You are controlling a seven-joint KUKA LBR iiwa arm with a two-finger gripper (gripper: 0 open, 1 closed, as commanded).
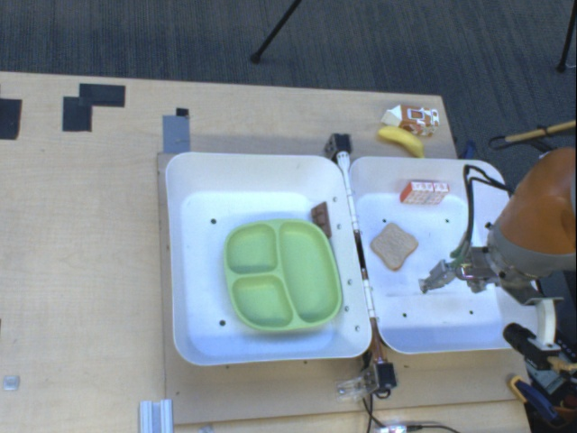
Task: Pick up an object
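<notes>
Wooden bench [81, 242]; gripper [433, 280] over right bin [451, 332], finger state unclear, toast [394, 245] near

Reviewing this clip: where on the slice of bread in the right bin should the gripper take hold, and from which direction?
The slice of bread lies flat on the right bin floor, apart from the small box and the walls. It is probably best taken from straight above, fingers spanning its narrower width across two opposite straight edges near the middle. The gripper hangs low just right of it, so a short move left would do.
</notes>
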